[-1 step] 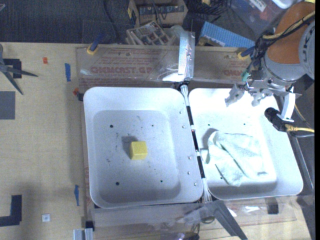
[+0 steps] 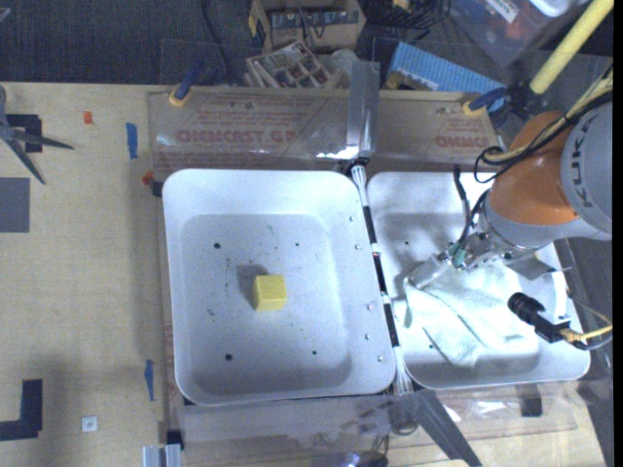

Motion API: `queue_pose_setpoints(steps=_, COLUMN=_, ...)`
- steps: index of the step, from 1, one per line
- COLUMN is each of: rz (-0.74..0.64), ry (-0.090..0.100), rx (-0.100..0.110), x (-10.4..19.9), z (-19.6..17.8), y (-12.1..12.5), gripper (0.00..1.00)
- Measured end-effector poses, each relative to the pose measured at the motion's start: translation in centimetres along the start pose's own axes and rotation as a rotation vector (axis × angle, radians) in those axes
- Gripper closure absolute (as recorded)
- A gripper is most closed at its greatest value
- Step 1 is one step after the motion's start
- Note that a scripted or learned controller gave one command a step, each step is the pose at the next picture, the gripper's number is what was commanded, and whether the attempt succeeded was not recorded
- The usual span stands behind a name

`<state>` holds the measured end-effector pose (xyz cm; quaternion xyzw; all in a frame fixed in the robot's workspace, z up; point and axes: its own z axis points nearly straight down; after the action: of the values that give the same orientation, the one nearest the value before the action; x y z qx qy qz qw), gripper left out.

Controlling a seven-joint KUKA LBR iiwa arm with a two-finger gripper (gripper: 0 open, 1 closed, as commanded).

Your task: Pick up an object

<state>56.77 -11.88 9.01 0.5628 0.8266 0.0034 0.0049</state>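
A small yellow block (image 2: pixel 270 292) lies near the middle of the left white bin (image 2: pixel 195 202). In the right bin (image 2: pixel 409 197) a crumpled white cloth or plastic sheet (image 2: pixel 467 314) is spread over the floor. My gripper (image 2: pixel 454 258) reaches in from the right, low over the right bin, with its tip at the upper left edge of the white sheet. The grey and orange wrist (image 2: pixel 531 197) hides what lies directly under it.
A clamped cardboard wall (image 2: pixel 263 129) runs behind both bins. A black cable fitting (image 2: pixel 531 309) hangs off the arm over the right bin's right side. Clutter and a yellow pole (image 2: pixel 574 32) stand beyond the bench. Tools (image 2: pixel 24 139) rest on the wooden bench at left.
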Motion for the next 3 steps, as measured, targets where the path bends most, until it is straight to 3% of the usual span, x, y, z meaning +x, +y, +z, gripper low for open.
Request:
queue_pose_setpoints(steps=1, rz=0.005, ry=-0.004, rx=-0.006, x=-0.3, z=-1.1, y=0.1, gripper=1.0)
queue_pose_setpoints(steps=2, rz=0.453, ry=-0.003, rx=0.005, x=-3.8, z=0.2, y=9.4, gripper=1.0)
queue_pose_setpoints(steps=3, rz=0.46, ry=-0.002, rx=0.006, x=-3.6, z=0.2, y=9.5, gripper=1.0)
